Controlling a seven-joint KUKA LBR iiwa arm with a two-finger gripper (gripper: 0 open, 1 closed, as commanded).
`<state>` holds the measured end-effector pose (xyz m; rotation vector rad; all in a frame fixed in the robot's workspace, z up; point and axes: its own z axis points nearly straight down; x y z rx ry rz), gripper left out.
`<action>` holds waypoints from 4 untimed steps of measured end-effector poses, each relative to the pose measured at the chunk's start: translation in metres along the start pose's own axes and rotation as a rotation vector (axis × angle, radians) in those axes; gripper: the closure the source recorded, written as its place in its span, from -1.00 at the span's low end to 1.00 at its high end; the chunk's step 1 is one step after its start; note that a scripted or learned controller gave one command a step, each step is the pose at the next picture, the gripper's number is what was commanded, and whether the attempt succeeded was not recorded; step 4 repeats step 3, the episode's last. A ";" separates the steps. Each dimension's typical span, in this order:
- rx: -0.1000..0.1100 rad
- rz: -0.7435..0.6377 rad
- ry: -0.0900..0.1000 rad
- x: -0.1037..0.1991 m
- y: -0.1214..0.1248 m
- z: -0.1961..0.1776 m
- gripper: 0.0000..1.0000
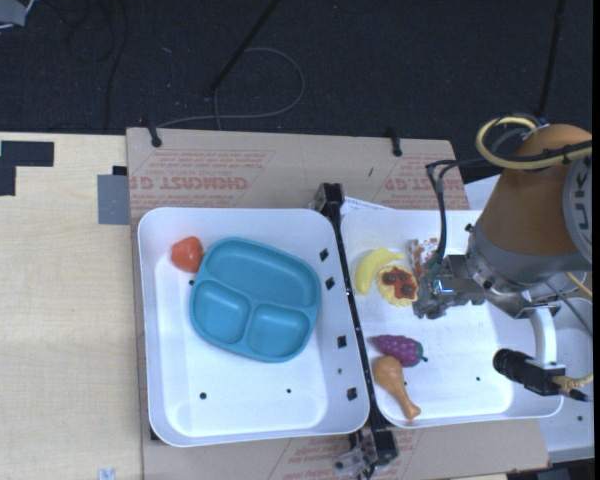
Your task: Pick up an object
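I am watching the end effector (427, 293) hovering low in the right bin (480, 393), just right of the pizza slice (399, 284); whether it is grasping anything, I cannot tell. A banana (372, 267) is lying left of the pizza, grapes (398, 347) and drumstick (395, 382) below. I would be centering over the pizza before descending.

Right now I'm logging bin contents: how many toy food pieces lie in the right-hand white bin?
4: a yellow banana, a red-topped pizza-like piece by the gripper, a purple grape bunch, and a tan drumstick. The grey arm may hide more.
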<state>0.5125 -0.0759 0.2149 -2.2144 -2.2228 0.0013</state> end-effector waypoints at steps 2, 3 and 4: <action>0.000 0.000 0.000 0.108 0.012 0.002 1.00; -0.001 -0.001 -0.001 0.161 0.025 -0.010 1.00; -0.001 -0.001 -0.001 0.161 0.025 -0.010 1.00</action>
